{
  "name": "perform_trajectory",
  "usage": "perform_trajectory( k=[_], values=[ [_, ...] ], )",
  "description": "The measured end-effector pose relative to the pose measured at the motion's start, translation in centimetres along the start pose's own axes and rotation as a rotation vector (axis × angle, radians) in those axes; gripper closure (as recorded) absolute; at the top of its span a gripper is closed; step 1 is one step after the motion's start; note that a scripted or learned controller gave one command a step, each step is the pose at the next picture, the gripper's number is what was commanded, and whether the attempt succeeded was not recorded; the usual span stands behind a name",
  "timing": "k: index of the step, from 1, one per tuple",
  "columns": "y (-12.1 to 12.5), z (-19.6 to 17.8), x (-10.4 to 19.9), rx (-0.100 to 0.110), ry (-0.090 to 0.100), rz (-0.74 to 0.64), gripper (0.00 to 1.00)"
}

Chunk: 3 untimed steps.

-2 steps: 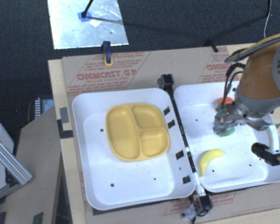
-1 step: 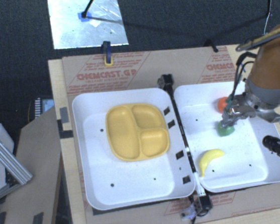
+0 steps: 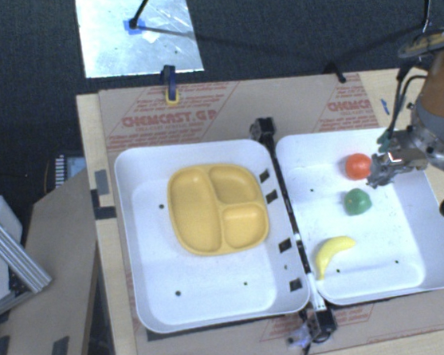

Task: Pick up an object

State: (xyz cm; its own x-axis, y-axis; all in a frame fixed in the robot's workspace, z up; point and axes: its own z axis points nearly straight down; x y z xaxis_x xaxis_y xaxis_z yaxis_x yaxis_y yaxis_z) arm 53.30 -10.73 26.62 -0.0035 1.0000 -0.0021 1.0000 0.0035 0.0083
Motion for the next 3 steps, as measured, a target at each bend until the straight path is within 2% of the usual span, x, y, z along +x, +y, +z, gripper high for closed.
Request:
perform_trajectory(
  k=[1, 2, 3],
  values=[
    [0.9, -0.3, 5.1, 0.005, 0.004, -0.006, 1.0],
    [0.4, 0.4, 11.0, 0.007, 0.005, -0.007, 1.0],
    [0.9, 2.3, 16.5, 0.009, 0.004, -0.007, 1.0]
  ],
)
